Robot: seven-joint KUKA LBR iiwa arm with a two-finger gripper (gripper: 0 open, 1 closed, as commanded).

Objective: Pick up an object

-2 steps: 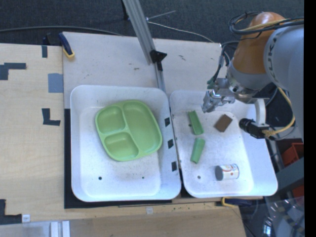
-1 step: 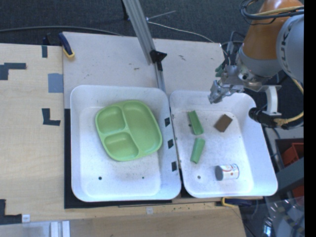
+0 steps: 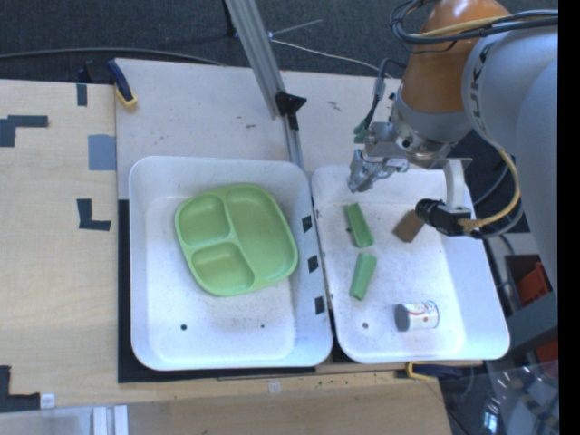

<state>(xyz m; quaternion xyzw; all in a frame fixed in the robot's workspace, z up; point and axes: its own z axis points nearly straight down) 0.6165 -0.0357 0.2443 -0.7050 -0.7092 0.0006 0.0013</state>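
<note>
- Four small objects lie in the right bin (image 3: 471,333); nearest the claw (image 3: 362,178) is a green block (image 3: 358,226).
- Claw hovers at that bin's far-left corner, empty; its opening cannot be told.
- Approach step: next comes descent over the block.

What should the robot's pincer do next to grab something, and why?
Probably go straight down a little. The pincer hangs near the far edge of the right white bin, holding nothing, and the upper green stick-shaped block lies just in front of it, closer than the lower green stick-shaped block, the small brown block or the small white can.
</note>
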